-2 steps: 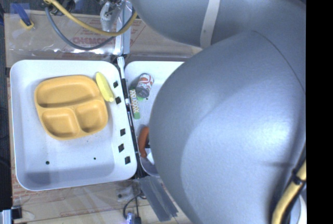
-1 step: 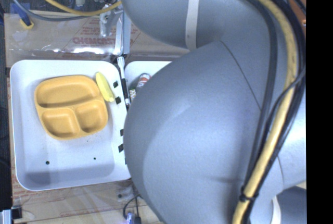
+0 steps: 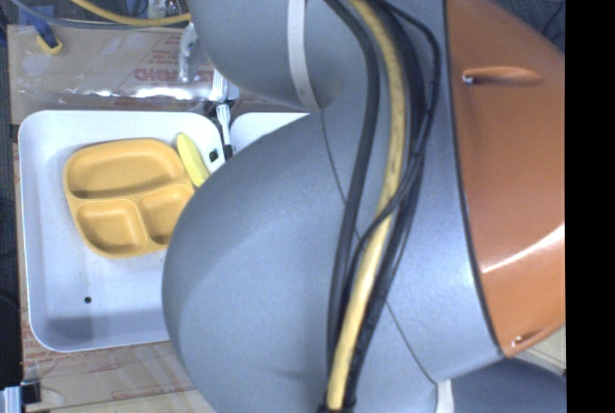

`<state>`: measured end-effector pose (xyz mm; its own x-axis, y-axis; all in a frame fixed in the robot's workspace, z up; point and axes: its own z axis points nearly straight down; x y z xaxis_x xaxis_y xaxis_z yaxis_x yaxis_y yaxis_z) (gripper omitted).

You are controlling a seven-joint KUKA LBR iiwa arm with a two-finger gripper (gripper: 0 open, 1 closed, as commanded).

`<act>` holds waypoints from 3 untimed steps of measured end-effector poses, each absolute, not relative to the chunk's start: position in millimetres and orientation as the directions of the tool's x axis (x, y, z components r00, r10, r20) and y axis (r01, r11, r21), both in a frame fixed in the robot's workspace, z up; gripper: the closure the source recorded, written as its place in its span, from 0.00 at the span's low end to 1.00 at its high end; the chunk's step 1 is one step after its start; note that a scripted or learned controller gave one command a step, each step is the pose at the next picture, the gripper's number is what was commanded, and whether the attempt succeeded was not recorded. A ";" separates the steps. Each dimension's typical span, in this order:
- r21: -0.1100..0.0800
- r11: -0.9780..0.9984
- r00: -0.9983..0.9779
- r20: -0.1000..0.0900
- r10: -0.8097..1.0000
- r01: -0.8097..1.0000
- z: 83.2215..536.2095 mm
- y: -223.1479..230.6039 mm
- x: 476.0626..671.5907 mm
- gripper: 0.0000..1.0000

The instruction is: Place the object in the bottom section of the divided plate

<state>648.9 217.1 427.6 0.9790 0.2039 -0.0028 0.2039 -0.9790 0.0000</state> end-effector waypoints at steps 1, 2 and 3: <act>0.000 -0.979 0.979 -0.001 0.206 0.206 442.0 216.7 650.4 0.00; 0.002 -0.968 0.968 0.003 0.250 0.250 442.0 216.8 650.6 0.00; -0.001 -0.957 0.957 -0.002 0.290 0.290 440.9 218.8 649.9 0.00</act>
